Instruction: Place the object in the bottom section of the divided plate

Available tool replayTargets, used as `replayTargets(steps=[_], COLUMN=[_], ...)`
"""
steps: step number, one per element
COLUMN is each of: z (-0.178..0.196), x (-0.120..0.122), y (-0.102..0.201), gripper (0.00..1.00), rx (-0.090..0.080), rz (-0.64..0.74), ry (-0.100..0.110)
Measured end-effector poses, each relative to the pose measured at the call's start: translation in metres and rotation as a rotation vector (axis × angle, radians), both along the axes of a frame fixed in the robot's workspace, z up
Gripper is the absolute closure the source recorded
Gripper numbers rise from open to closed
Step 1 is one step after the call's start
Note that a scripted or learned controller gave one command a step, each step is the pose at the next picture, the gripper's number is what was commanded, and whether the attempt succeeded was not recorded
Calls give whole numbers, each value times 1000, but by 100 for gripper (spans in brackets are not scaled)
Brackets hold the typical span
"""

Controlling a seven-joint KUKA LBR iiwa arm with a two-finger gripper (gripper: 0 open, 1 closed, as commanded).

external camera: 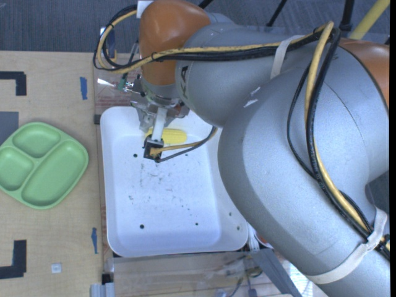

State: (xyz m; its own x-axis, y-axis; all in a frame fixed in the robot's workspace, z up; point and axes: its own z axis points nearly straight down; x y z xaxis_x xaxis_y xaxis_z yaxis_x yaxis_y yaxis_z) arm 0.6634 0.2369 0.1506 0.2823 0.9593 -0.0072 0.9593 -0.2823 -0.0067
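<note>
My gripper (150, 122) hangs over the white bin (167, 218), toward the bin's 12 o'clock end and a little to the 9 o'clock side of its middle. Seen from above, it is tucked under my orange band (168, 26), and I cannot tell whether it is wide or narrow. The yellow object (176, 136) lies on the bin floor just beside my gripper, at about 4 o'clock from it. It is a short, stubby piece stretched roughly along the 9-to-3 line. Its 9 o'clock end disappears behind my hardware, so I cannot tell whether it touches me, and nothing shows it being gripped. The rest of the bin floor carries only scattered dark specks and scuffs. The bulk of my grey arm (291, 141) sweeps in from 3 o'clock and covers the bin's 3 o'clock rim. The green divided plate (55, 166) sits well apart from both gripper and object, out on the wooden bench (55, 91) at about 8 o'clock from my gripper, beyond the bin's 9 o'clock wall. It has two small sections toward its 12 and 9 o'clock sides and one large section toward 5 o'clock. Strips of blue tape (83, 88) mark the bench between the plate and the bin.
</note>
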Motion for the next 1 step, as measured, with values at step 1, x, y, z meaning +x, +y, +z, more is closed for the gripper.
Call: replayTargets(steps=[1], z=[11], x=[1], y=[0], gripper=[100], rx=[0], rz=[1], ry=[-3])
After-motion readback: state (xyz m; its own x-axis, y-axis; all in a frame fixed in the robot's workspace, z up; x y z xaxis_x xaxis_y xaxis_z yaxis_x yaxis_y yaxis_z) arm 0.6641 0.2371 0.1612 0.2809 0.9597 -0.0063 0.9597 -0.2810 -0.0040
